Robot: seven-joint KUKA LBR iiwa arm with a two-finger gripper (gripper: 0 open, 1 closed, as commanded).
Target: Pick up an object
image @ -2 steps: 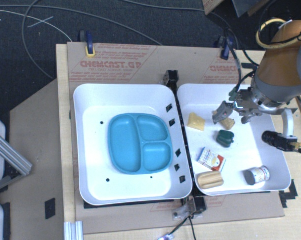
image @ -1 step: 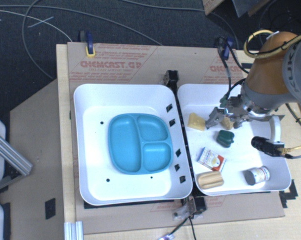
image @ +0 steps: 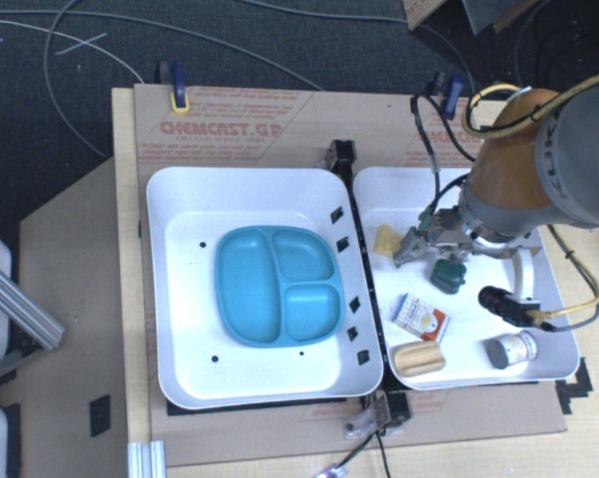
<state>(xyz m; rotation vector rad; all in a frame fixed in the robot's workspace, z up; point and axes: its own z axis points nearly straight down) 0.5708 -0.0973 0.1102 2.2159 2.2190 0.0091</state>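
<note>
even bright overhead light, soft faint shadows, mild glare on white bins (image: 170,267), slightly soft focus

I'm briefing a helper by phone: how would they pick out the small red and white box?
Look at the right-hand white bin, the one the arm reaches into. Near its lower left lies the small red and white box, just above a tan wooden block. It is the one thing there with red and white printing.

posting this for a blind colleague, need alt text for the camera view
A grey robot arm reaches in from the right, its hand low in the right white bin above a dark green object, among a small red and white box, a tan block and a small jar. The left bin holds a blue divided plate.
</note>
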